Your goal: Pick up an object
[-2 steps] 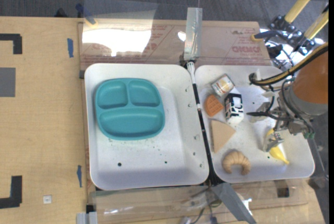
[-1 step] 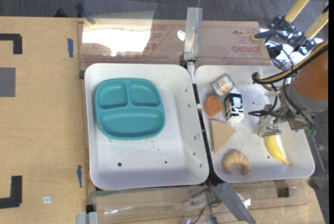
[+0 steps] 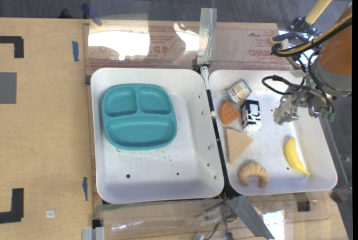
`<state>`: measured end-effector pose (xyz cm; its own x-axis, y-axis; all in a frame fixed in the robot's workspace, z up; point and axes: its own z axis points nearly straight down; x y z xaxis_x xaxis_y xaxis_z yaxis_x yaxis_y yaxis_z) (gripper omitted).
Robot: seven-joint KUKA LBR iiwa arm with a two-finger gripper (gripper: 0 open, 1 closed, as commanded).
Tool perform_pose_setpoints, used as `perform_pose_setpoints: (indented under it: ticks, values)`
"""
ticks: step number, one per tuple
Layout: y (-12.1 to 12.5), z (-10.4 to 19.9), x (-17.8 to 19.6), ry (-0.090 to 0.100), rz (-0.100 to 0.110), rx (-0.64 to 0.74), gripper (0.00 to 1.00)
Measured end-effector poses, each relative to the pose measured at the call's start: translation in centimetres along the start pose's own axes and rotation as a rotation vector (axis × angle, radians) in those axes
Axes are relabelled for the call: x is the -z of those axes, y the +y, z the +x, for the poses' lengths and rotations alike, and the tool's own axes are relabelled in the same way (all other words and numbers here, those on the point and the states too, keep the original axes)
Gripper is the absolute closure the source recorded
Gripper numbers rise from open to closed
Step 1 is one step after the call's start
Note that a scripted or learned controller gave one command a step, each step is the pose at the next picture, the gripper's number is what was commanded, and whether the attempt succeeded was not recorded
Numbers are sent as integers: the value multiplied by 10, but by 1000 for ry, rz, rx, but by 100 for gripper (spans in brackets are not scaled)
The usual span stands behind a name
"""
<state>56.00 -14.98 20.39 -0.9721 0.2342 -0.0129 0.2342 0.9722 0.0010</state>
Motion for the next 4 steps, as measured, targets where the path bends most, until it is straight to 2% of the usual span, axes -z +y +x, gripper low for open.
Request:
perform_pose_setpoints:
  ticks: [1, 2, 3, 4]
  values:
    - [56, 96, -18, 13, 1, -216, 100]
    - [151, 119, -18, 11, 3, -603, 100]
    - [120, 111, -18, 9, 6, -927, 100]
    - [183, 128, -19, 12, 11, -1384, 100]
